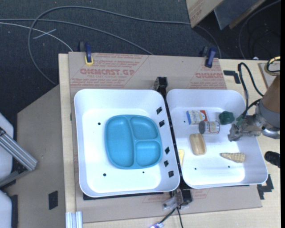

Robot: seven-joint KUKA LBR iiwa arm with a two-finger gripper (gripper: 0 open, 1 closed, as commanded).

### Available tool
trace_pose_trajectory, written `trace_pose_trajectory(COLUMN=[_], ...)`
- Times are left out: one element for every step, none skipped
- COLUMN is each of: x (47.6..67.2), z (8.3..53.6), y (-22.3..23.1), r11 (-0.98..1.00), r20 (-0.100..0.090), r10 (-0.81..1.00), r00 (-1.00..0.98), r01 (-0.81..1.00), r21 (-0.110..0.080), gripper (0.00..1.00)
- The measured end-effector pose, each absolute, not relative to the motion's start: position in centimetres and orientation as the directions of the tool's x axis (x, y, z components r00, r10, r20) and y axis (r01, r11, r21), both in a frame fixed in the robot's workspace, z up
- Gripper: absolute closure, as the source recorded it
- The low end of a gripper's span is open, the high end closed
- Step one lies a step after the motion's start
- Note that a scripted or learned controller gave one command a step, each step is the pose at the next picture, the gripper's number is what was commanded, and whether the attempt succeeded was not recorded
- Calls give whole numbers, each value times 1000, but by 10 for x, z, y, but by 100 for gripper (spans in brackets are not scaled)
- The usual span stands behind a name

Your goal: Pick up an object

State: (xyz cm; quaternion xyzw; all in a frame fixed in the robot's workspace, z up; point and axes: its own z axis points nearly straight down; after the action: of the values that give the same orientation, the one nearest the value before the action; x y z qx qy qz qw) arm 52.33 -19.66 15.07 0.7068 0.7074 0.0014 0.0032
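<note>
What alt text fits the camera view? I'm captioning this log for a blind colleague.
A robot arm's pincer hovers at the right edge of the right bin, near a small can, a green object, a tan block and a cone. The left bin holds a blue divided plate.

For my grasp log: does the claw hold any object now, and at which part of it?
Nothing is seen held. The claw is low at the right bin's right side, with no object between its tips; the green object lies apart.

A pale wooden bench (40,133) stands on dark carpet (26,58), where thin grey cables (49,20) loop (one curls toward the bench). A cardboard box (202,10) sits at top.
</note>
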Motion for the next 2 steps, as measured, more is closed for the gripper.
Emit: trace_pose_trajectory(x=[533,534], z=[198,231], y=[-195,-195], r11=[2,1], r20=[-2,-1], r10=[1000,1000], r00=[-2,-1], r01=[1000,1000], r21=[7,4], gripper=[100,100])
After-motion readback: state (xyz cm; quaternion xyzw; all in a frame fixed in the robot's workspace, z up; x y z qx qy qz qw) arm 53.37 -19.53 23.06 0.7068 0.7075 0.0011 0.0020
